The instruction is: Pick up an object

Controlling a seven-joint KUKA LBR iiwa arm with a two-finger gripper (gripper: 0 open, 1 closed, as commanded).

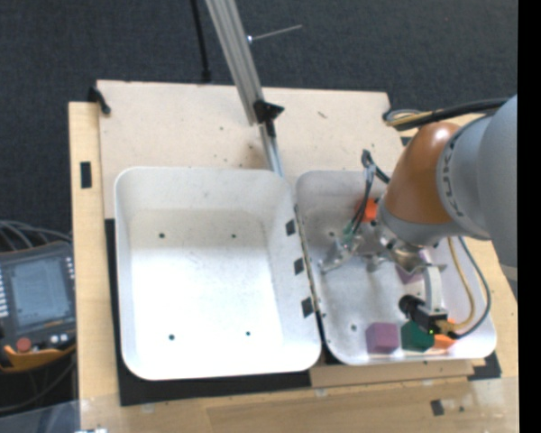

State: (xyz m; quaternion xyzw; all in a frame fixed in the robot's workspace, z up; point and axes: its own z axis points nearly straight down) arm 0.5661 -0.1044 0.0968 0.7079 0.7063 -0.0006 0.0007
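Observation:
My gripper (pixel 345 251) is low inside the right bin (pixel 343 336), near that bin's left wall, with the grey and orange arm above it. A small orange object (pixel 370 211) shows just beside the wrist, at its upper edge. A purple block (pixel 382 336) lies at the bin's front, well clear of the gripper. A green block (pixel 418 337) sits right of the purple one, with a small orange piece (pixel 443 339) beside it. A pale lilac object (pixel 413 275) peeks out from under the arm. Whatever lies under the gripper is hidden.
The left bin (pixel 126 242) stands beside the right one, their walls touching in the middle. A slanted metal post (pixel 239 52) rises from behind the bins. A handheld control pendant (pixel 32 296) lies off the bench to the left.

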